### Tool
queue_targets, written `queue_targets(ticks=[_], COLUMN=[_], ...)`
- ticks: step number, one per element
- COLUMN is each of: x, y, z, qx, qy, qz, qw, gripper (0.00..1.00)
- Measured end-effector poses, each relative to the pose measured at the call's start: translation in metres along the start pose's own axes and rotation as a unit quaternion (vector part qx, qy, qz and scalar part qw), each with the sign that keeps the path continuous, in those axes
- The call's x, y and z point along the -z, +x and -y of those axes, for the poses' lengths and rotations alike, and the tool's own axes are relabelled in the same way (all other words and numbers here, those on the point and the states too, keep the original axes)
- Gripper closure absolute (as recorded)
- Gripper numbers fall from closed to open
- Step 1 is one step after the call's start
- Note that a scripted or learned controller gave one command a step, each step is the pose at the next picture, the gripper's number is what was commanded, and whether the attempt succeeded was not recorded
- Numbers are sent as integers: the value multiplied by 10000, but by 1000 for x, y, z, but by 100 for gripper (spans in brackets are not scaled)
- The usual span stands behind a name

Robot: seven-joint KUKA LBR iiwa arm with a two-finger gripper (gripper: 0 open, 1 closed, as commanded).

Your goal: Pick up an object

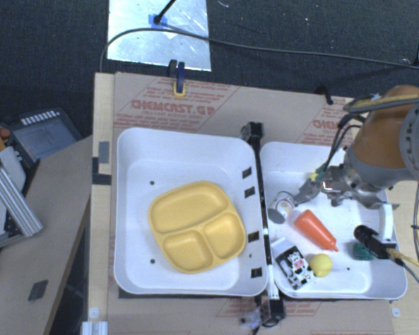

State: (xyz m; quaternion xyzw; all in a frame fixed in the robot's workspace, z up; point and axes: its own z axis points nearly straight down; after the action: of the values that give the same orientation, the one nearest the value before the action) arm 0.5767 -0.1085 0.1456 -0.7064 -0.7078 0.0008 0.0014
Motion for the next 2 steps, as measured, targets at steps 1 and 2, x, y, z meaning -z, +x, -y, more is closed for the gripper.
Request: queue_targets(ticks=[1,2], x=[-39,-42], y=[3,2], z=[-11,-11], qx=[9,-10], qy=[-47,-61], qz=[-1,19], qw=[10000,10000], gripper=[0,0])
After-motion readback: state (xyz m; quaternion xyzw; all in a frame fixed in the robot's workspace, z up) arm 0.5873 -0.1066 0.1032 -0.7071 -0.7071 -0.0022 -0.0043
